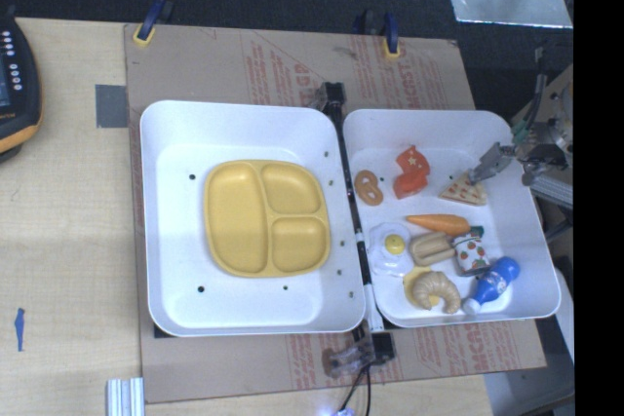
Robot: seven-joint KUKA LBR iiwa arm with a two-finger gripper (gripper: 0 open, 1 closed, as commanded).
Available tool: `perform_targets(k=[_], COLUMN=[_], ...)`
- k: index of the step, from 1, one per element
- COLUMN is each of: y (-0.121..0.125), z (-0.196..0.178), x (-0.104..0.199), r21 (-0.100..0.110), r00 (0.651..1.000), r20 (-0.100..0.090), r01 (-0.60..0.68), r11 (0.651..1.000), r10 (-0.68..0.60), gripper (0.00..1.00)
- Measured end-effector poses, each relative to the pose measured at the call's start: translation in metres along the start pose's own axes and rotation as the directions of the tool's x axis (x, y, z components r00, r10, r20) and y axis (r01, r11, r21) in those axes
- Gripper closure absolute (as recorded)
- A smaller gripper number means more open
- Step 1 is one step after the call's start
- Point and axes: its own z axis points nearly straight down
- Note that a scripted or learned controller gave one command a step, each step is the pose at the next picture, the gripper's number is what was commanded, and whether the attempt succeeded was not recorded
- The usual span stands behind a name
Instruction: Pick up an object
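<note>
Pincer point(490, 161) over right bin point(522, 209), beside cheese wedge point(463, 193).

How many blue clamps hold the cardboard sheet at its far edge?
2. One blue clamp sits at the far left corner of the cardboard sheet; the other clamp sits on the far edge, above the right bin.

The pincer point(485, 169) is partly cut off at the right edge, its grip too small to tell.

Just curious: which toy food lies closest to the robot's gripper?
The pale yellow cheese wedge, right by the gripper at the right bin's far side; the other toys lie farther off.
</note>
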Motion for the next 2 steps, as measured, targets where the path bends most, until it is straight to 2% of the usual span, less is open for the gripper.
perform_targets(k=[1, 2], y=[0.008, 0.045], z=[0.114, 0.114], x=[0.028, 0.072], r21=[0.007, -0.004], r00=[1.0, 1.0], r20=[-0.003, 0.002], r01=[0.004, 0.004], r11=[1.0, 1.0], r10=[-0.004, -0.004], gripper=[0.0, 0.0])
